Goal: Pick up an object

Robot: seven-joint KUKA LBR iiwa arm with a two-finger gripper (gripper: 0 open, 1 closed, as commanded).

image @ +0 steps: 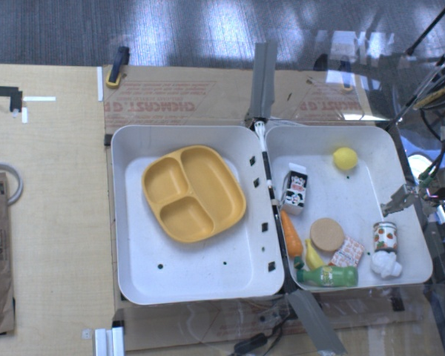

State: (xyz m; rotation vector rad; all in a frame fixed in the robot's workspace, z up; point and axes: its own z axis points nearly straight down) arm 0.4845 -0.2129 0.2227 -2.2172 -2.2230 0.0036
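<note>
With the hand's (402, 197) state not being shown clearly, a miss is being risked among the crowded bottle (326, 276), carrot (290, 233) and can (384, 236).

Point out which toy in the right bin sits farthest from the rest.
The yellow ball, alone near the right bin's far wall. The carrot, green bottle, round cracker and others crowd the near edge.
</note>
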